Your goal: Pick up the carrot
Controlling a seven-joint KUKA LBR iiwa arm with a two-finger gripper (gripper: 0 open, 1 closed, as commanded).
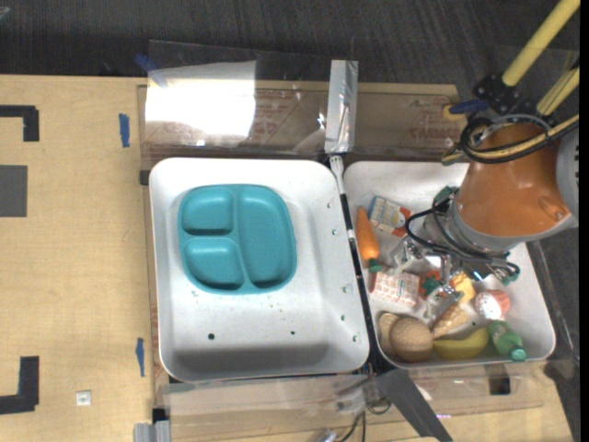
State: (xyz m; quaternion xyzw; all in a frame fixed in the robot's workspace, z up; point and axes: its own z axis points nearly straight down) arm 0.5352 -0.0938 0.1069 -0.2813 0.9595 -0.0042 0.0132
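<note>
Orange carrot (pixel 366 238) lying lengthwise along right bin's (pixel 543 320) left wall, gripper (pixel 448 288) state cannot be told

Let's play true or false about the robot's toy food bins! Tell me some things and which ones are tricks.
1. The teal plate lies in the left bin. True.
2. The carrot sits on the teal plate. False: it lies in the right bin, along that bin's left wall.
3. The gripper hangs over the right bin. True.
4. The banana lies in the left bin. False: it lies near the front of the right bin, beside a green bottle.
5. The gripper is directly above the carrot. False: it is over the pile of toys to the carrot's right.
</note>
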